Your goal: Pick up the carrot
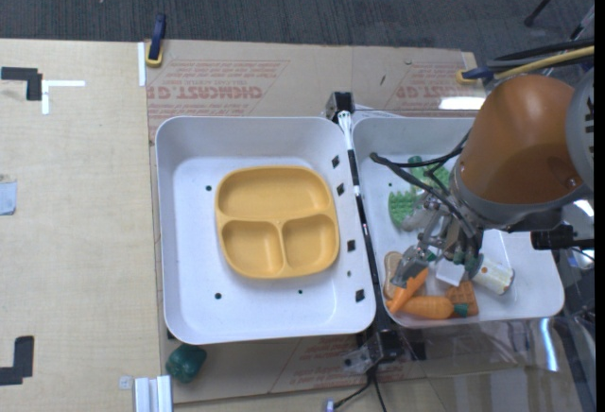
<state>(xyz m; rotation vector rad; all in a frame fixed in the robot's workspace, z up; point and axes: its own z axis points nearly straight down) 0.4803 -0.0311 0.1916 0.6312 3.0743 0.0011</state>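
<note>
- Far left we see the wooden bench top [71, 212] with black bracket marks and a small grey tab at the edge.
- A blue clamp [156, 39] sits at the top corner of a cardboard sheet [246, 79] lying under both bins.
- A dark green lump [186, 362] lies on the cardboard just outside the left bin's near-left corner.
- The left bin [180, 249] holds a yellow divided plate [278, 220], three compartments, lying flat near the middle of the bin.
- The two bins touch along a middle seam with black clips.
- The right bin [539, 292] holds a cluster of toy food: a green leafy piece [405, 206] toward the far left part, a white piece [493, 278] near the right.
- We mark the carrot [406, 291] at the near-left corner of the right bin, orange, lying tilted on the floor; a second, fatter orange piece [428, 308] lies just beside it along the near wall, with a dark green tip at its right end.
- The gripper [416, 261] hangs low over the right bin, its tip right at the carrot's upper end; we cannot tell how far apart the jaws stand or whether anything sits between them, wires and metal clutter the spot.
- The arm [525, 150] with its orange band covers the right bin's far-right part.
</note>
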